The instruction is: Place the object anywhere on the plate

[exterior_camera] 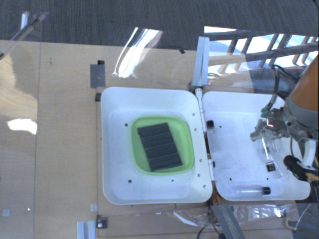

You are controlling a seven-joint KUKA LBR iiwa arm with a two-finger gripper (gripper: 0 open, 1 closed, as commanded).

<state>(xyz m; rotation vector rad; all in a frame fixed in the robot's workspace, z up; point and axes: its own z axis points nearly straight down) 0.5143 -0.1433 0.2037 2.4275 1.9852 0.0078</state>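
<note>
Green square plate [185,138] sits at the centre of the left white bin [114,183], and a dark grey ribbed slab [159,147] lies flat on it, tilted slightly off the plate's edges and covering most of its middle. At three o'clock from that bin, touching it along a shared edge, is the right white bin [229,148]. A clear tube with a black cap [251,189] lies on its side at six o'clock on this bin's floor. The gripper [270,153] hangs over the bin's three o'clock side, below the arm [305,96]; its clear fingers are hard to read, so I cannot tell how far apart they stand or whether anything sits between them.
</note>
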